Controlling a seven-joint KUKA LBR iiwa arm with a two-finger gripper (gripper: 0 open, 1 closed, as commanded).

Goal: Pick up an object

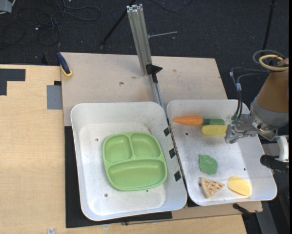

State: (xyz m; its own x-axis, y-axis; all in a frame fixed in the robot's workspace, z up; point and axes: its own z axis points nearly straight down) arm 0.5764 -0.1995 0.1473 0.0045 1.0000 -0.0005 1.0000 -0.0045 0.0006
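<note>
In the camera view, two shallow white bins sit side by side on the tabletop (185, 77), filling the lower middle and lower right of the frame. The left bin (87, 130) holds a green divided plate (134, 160) lying flat near its centre. The right bin (263, 191) carries several small things: an orange carrot (188, 121) lies along its upper part, with a yellow corn piece (213, 129) just right of it, its green end (214, 122) touching the carrot's tip. Below them, near the bin's middle, sits a green leafy piece (208, 164). At the lower edge lie a pizza slice (211, 186) and, just to its right, a yellow lemon-shaped piece (239, 185), the two near each other but apart. The arm (273, 99) comes in from the right edge of the frame, and its gripper (234, 133) hangs low at the upper right of the right bin, just beside the right end of the corn. Whether the fingers are spread or closed cannot be told from here, and nothing is visibly between them. A grey metal post (140, 38) rises at the upper middle.
</note>
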